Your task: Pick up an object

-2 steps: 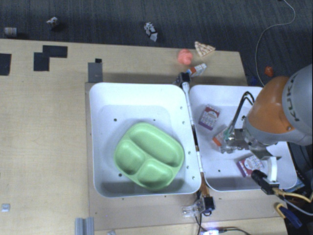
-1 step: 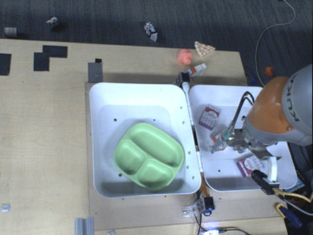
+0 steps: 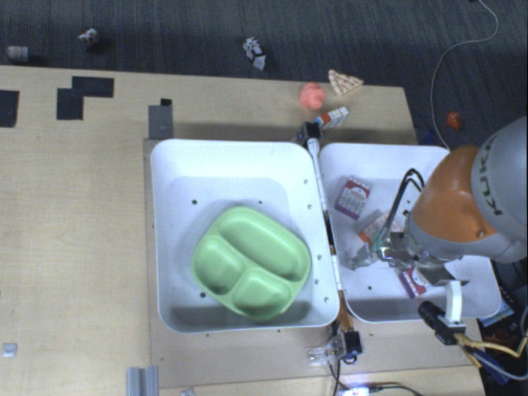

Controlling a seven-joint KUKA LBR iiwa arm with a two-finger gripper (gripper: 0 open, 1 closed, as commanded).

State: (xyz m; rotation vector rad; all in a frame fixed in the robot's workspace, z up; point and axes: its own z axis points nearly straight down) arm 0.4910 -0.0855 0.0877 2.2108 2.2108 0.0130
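1. Light wooden bench [image 3: 74, 246] carries two shallow white plastic bins side by side; black patches mark its far left part.
2. Left white bin [image 3: 177, 167] holds a pale green moulded plastic tray with three compartments [image 3: 252, 261], tilted, lying in the bin's near half.
3. On the bench just beyond the bins: a small round pink ball [image 3: 312, 96], a tan triangular wedge-shaped piece [image 3: 345, 82] beside it, and a small orange-and-white tube [image 3: 333, 118] near the bins' shared corner.
4. Right white bin [image 3: 375, 159] holds a small red-and-white printed packet [image 3: 352, 197], lying flat in the far left part.
5. Nearer the middle of that bin, small mixed items [image 3: 369, 229] with green and orange bits; too small to tell what they are.
6. Jaws [image 3: 373, 252] low in the right bin, next to those small items; cannot tell whether apart or together, or whether anything is between them.
7. A dark red flat item [image 3: 412, 281] lies partly under the wrist.
8. Grey arm with orange band [image 3: 450, 200] reaches in from the right over the right bin, black cable looped above it.
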